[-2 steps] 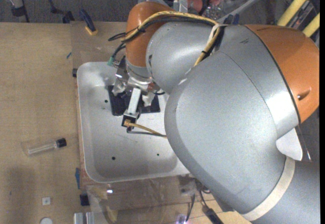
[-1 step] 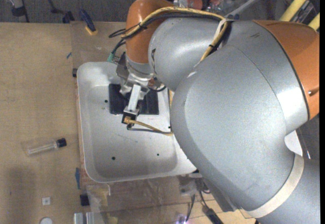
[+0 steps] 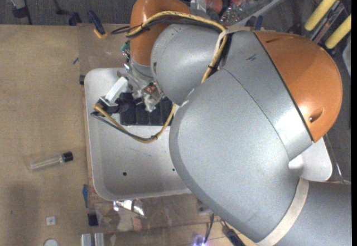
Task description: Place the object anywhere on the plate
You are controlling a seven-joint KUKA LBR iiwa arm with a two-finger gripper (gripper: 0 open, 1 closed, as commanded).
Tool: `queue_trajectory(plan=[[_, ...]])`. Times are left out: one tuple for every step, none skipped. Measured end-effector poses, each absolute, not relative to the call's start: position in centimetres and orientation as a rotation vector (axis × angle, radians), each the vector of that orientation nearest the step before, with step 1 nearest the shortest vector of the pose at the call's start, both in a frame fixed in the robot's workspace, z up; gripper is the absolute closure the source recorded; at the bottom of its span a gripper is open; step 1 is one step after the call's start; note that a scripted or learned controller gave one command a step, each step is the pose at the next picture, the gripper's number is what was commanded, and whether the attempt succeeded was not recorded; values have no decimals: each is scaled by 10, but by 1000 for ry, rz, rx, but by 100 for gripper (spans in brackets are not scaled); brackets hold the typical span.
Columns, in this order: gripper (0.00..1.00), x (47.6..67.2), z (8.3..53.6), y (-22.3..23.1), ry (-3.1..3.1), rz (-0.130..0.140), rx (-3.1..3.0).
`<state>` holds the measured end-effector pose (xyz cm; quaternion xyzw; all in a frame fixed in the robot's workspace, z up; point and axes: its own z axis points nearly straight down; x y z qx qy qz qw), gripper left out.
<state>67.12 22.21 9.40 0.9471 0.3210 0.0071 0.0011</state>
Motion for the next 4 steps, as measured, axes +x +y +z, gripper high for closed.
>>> queue_trajectory(plan=[[100,645,133,225,1607,-6,2701],[100,565,89,224,2231,7,2208],[100,633,104,210,2480,1,1927],[100,663,94,217,1689,-18,2672]])
